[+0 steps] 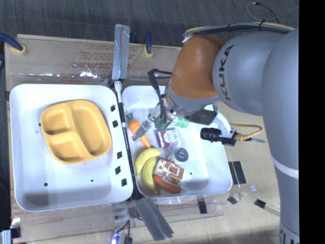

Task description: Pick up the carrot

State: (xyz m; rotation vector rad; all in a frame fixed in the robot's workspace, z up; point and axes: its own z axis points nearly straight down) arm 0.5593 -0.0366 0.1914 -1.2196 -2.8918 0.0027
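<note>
Left bin: yellow divided plastic plate (pixel 75 131).
Carrot: small orange carrot (pixel 137 129) lies in the right white bin (pixel 219 179), at 9 o'clock of its clutter, not lifted.
Hand: hand (pixel 161 120) just beside carrot at 3 o'clock; grip state unreadable.
Remaining: grasp, lift.
Writing: "KUKA" on grey arm (pixel 254 70).

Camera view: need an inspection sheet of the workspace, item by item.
Surface: two white bins side by side; left bin, right bin.
Job's things: carrot lies at the right bin's left wall, untouched.
Clutter: yellow divided plate in the left bin; banana, small printed packets and a sausage-like item in the right bin.
Gripper: gripper low over the right bin, right of the carrot; nothing seen held.
Cables: yellow cable right of the bin.
Surroundings: cardboard sheet under the bins.
</note>
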